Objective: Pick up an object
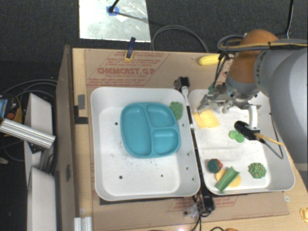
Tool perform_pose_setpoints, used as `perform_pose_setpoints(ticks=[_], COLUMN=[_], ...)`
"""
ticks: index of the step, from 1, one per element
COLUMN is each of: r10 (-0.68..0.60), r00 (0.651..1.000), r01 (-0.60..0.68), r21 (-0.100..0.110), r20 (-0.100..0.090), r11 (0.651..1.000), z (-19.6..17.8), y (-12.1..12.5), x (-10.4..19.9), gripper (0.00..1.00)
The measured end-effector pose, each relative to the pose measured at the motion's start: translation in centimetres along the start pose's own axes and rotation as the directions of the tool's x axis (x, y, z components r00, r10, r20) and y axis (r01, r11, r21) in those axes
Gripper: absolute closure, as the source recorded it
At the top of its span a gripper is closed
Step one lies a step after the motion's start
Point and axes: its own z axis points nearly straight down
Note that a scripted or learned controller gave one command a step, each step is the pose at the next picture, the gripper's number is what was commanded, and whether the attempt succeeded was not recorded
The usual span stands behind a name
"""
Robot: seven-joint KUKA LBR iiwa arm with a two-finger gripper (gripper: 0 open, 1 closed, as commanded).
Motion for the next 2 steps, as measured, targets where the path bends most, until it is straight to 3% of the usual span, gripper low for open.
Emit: perform_pose_setpoints(ticks=[1, 2], r10=[0.002, 0.001], r00=[1.000, 1.000], r01=[-0.002, -0.001], r21=[0.003, -0.001], r20=[-0.001, 0.000], r11=[1.000, 1.000], z=[1.2, 0.0], y=[0.6, 0.7], x=[0.2, 0.2], gripper=[0.00, 1.00])
